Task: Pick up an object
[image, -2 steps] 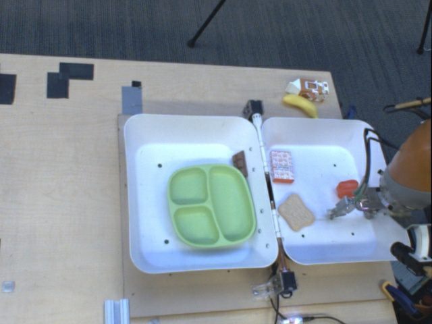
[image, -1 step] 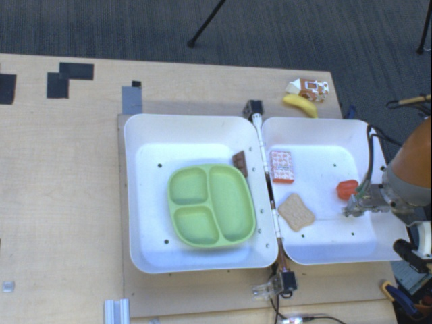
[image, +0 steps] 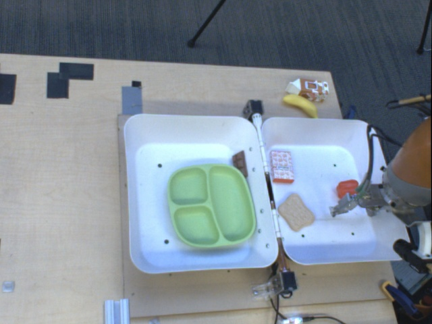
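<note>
Cracker (image: pixel 296 212), right bin (image: pixel 317 245): lying flat. Gripper (image: pixel 345 204): we are hovering beside the red piece (image: pixel 347 187); finger spread unclear. We are advising centring before closing.

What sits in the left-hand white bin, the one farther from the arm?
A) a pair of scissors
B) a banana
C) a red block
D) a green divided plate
D: a green divided plate with three compartments lies in the left bin. The banana lies on the bench beyond the bins, and the small red object is in the right bin.
</note>
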`<move>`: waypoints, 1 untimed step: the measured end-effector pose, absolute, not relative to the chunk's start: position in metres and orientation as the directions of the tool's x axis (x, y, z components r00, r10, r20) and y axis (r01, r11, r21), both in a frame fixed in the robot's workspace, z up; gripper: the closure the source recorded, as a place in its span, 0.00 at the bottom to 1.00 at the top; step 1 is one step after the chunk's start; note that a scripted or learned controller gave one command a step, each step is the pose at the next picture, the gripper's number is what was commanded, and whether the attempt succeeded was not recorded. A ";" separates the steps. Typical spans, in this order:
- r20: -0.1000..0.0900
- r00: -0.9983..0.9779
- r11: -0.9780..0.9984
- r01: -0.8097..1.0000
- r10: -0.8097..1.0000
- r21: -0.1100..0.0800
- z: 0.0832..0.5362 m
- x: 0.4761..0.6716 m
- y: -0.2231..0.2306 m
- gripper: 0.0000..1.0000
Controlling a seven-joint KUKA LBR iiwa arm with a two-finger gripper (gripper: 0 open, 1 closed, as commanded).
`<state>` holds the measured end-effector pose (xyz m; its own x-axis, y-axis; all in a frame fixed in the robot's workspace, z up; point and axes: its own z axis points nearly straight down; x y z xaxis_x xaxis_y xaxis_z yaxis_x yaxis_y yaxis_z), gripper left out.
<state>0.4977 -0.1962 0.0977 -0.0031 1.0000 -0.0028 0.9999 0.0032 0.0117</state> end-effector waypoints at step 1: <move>-0.003 -0.004 0.004 1.000 1.000 0.015 0.108 0.499 -0.196 1.00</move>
<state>0.4992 -0.1958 0.1083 -0.0043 1.0000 -0.0029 0.9999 0.0044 0.0147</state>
